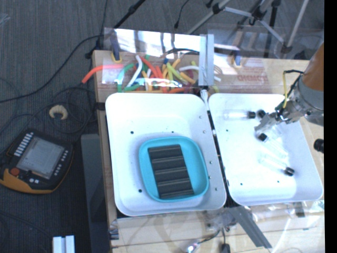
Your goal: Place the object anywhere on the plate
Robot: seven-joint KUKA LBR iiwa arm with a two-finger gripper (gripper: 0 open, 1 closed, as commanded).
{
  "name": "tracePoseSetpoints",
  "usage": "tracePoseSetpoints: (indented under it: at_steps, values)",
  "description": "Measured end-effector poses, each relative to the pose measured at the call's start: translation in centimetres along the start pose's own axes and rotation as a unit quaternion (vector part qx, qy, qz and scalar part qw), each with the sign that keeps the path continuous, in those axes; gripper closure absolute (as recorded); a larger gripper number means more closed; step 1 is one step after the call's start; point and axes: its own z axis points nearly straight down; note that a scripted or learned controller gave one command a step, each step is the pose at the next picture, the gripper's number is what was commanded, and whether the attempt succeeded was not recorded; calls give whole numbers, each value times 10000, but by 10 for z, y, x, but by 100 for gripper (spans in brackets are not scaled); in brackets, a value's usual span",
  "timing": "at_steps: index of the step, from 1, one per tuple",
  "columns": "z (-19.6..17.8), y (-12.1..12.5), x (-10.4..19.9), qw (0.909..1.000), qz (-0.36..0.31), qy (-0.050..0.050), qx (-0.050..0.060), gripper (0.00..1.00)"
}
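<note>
A teal plate (145,165) lies in the left bin (124,120), towards its front. On the plate rests a dark grey ribbed block (169,172). In the right bin (237,183) lie several clear plastic pieces with black ends, one near the back (238,115) and another near the front right (276,163). My gripper (265,125) hangs low over the right bin's back half, beside the small black ends (261,137). Whether anything is in it cannot be made out.
Behind the left bin sits a pile of coloured cables (158,73) before a shiny metal panel. A vertical post (209,62) stands at the back between the bins. A teach pendant (34,159) lies on the floor at left.
</note>
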Motion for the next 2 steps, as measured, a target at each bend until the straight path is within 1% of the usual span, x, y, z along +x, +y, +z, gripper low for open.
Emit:
tracePoseSetpoints:
  at_steps: [1,2]
  values:
    - [5,22,73,9988,-482,0,5,100]
    - [21,52,132,9946,-1037,4,12,100]
